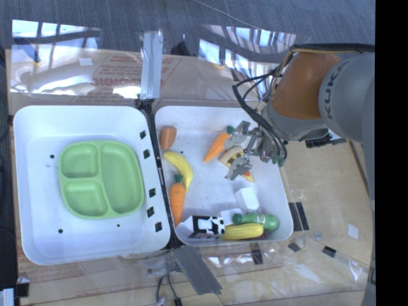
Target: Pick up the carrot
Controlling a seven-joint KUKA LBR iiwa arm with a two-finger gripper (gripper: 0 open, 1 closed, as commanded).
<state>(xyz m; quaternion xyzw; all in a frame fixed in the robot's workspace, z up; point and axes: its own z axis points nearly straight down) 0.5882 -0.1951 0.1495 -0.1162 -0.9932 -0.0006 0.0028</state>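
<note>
Corn (242, 231) lay against the near wall of the right bin (280, 190), with a green vegetable (258, 220) just behind it, a black-and-white toy (207, 225) to its left and a small white block (247, 198) a little farther in. Two carrots were present: one (177, 199) lay lengthwise along the bin's left wall, touching the lower end of a banana (179, 166); the other (217, 146) lay tilted near the bin's middle, just left of the gripper (242, 158). The gripper hung low over a tan and yellow object (231, 156) beside that second carrot; whether its jaws were apart or together could not be told. A brown piece (167, 136) sat in the far left corner, and a green divided plate (102, 178) rested in the left bin (25, 171). Each carrot appeared to be a light, rigid, smooth plastic toy, tapered and therefore likely to slip toward its thin end. A hold across the thick middle of the body, jaws square to its long axis, seemed safest.
</note>
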